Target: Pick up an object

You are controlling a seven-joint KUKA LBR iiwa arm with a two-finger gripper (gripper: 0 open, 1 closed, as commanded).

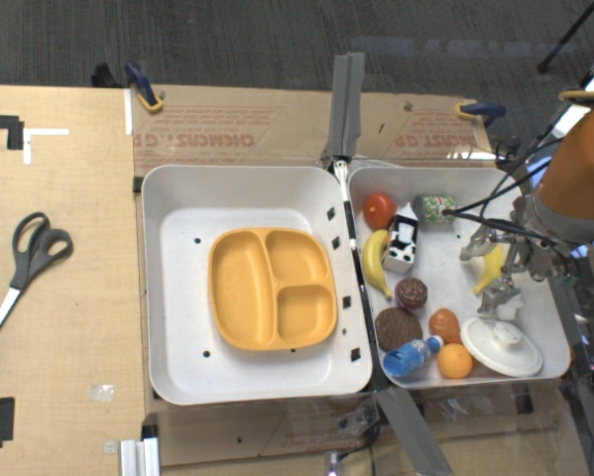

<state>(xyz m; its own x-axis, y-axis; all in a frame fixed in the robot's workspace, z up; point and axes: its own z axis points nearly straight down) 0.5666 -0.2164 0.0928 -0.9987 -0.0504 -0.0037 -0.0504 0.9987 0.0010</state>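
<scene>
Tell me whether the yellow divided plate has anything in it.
Empty. The yellow divided plate in the left bin shows bare yellow floor in all three of its compartments.

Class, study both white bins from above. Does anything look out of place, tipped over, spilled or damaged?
Nothing looks spilled or broken. The blue bottle lies on its side in the right bin, among loosely heaped toys such as a banana and an orange. In the left bin the yellow divided plate sits slightly turned.

end effector (497, 288) over right bin (549, 310)
</scene>
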